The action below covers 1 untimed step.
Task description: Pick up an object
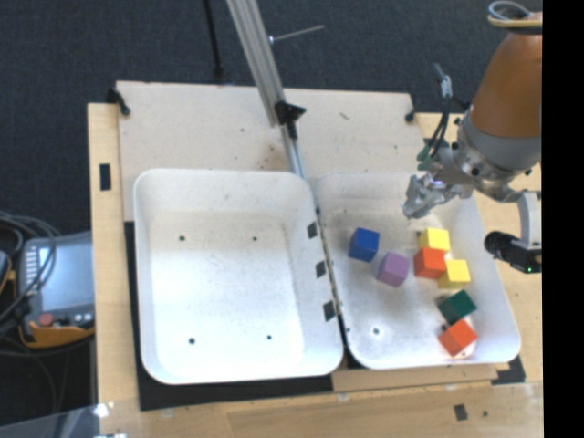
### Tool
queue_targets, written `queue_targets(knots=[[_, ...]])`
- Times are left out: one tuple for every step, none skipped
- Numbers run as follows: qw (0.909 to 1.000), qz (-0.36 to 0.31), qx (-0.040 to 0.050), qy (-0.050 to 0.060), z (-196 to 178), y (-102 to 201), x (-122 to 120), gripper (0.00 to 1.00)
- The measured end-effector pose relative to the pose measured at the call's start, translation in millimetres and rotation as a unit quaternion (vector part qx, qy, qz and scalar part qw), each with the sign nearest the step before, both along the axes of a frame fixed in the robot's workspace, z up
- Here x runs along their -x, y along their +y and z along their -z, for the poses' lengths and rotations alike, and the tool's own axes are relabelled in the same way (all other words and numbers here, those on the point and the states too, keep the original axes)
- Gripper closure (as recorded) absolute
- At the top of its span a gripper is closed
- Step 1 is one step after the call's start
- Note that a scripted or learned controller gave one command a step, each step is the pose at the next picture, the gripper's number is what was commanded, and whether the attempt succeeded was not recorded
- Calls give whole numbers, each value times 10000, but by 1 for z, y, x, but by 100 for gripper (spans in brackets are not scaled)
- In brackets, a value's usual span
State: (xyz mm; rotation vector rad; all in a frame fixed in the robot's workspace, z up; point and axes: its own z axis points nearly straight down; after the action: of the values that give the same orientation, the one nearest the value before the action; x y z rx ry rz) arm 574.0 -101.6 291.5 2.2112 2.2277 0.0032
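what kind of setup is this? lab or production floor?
Most likely a research lab bench for grasping trials. Two shallow white bins sit on a plain wooden bench, the right one holding small colored toy blocks like the blue cube, with the arm's gripper above them and dark carpet around.

blocks (429, 265) crowd the right bin's (365, 354) right side; its left floor lies open.

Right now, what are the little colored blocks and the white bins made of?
The blue cube and purple cube look like painted wood or maybe foam: flat, matte color with no shine. I can't tell which. The right bin and left bin look like thin molded plastic, with smooth rounded rims and scuffed, speckled floors.
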Motion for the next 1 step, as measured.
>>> queue_targets(knots=[[10000,2,-7,21,15,56,-17,100]])
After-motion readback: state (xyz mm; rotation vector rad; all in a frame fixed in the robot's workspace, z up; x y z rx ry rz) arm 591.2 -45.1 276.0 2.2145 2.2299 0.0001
